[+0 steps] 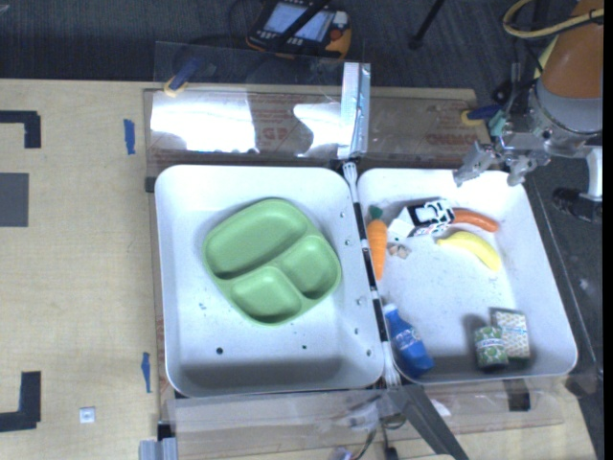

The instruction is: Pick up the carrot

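Fingers (495, 164) hang at the far right corner of the right bin (551, 286), over its back rim, below the grey wrist and orange band of the arm (575, 70). Whether they stand apart or together cannot be told from this slant; nothing shows between them.

Just below them, in the bin, lie a small black-and-white thing (429, 214), a reddish-orange piece (476, 220) and a banana (474, 248). Farther toward the camera are a blue bottle (409, 342) and a green patterned packet (502, 338).

The carrot (376, 242) lies hard against the left wall of the right bin, beside the divider between the two bins. From the fingers it is off to the left and somewhat nearer the camera, well apart, with the black-and-white thing between. Its long axis runs along that wall, green top pointing to the back, tip toward the camera.

The left bin (182, 286) holds a green divided plate (271, 259); both bins sit on the desk (77, 257).

In my judgement the grasp calls for closing across the carrot's narrow width, and the wall beside it leaves little room for one finger.
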